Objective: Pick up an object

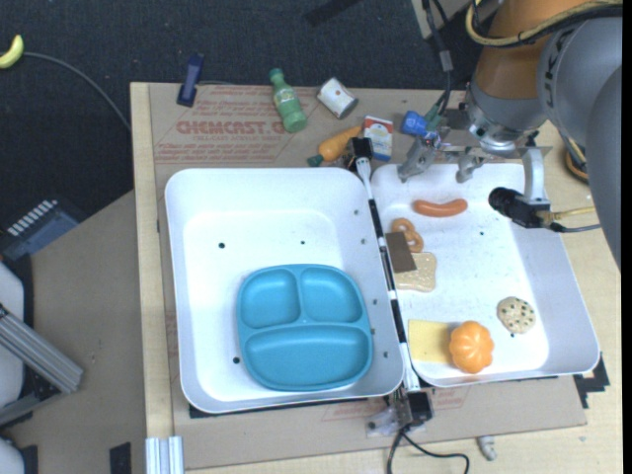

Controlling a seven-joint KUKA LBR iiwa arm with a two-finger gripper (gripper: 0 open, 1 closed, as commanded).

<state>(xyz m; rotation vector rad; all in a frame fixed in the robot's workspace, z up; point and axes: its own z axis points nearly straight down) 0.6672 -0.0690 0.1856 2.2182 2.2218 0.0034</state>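
Risk sits mostly at the back of the right bin (553, 294), where your gripper (439, 163) hangs with its 2 fingers spread apart and nothing between them, just above the far rim. The nearest candidate is the sausage (439, 206), lying flat on the bin floor just in front of the fingers. You could miss it: it is thin, round and low, so I judge that a descent slightly off line would close on air or roll it away. The bin's back wall is close behind, and a finger could catch on that rim. Other picks lie further forward: a pretzel (406, 236) by the centre divider, overlapped by a brown block (401, 255) and touching a pale slice of bread (419, 274); a cookie (515, 315) on its own; and an orange pumpkin (470, 347) resting against a yellow cheese slice (427, 341). That overlapping cluster could drag along together. Behind the bins, loose on the bench, you have a green bottle (288, 102), a white can (337, 97) and a small carton (376, 137), near enough to be nudged by the wrist. The left bin (197, 215) holds a blue divided plate (304, 326), well apart.
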